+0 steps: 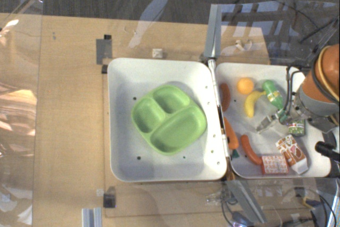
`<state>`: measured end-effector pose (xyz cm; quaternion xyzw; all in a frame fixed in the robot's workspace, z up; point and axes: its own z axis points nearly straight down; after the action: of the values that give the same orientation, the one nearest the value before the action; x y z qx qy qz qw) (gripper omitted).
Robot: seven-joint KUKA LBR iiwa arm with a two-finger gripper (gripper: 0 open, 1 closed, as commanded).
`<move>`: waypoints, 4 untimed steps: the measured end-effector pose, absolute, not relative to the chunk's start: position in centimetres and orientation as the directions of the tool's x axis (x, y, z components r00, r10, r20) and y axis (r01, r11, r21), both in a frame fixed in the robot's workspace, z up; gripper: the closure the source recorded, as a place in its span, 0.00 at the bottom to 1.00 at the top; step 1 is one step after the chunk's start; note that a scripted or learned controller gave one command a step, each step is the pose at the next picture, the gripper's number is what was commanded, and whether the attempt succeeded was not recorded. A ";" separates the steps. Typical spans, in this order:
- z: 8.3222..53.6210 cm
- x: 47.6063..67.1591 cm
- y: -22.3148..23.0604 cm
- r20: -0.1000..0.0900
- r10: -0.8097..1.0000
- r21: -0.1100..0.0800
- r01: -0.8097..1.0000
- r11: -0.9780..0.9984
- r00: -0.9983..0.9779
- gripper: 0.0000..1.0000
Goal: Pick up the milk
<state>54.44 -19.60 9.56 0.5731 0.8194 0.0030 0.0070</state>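
Note:
The milk (292, 153) is a small white carton with red and brown print. It lies tilted in the right bin (319, 170), near the front right corner. My gripper (272, 122) hangs over the middle of that bin, a short way up and to the left of the carton and not touching it. The grey arm with its orange band (326, 69) comes in from the right edge. Nothing shows in the gripper's grasp.
The right bin also holds an orange (245, 85), a banana (252, 104), a green bottle (272, 93), a small can (296, 127), a red box (274, 164) beside the milk, a carrot (232, 136) and two sausages (251, 149). A green divided plate (169, 119) sits in the left bin (119, 157).

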 end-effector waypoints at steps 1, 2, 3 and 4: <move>9.5 50.0 -19.8 -0.006 0.977 0.032 0.976 0.214 -0.214 0.00; 10.8 50.3 -20.1 -0.018 0.977 0.040 0.976 0.215 -0.215 1.00; 9.6 49.7 -19.0 -0.034 0.821 0.020 0.821 0.571 -0.570 1.00; 9.4 63.5 -20.6 -0.024 0.683 0.012 0.683 0.730 -0.730 1.00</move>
<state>63.51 -20.64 9.43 0.3673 0.9300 0.0013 0.0132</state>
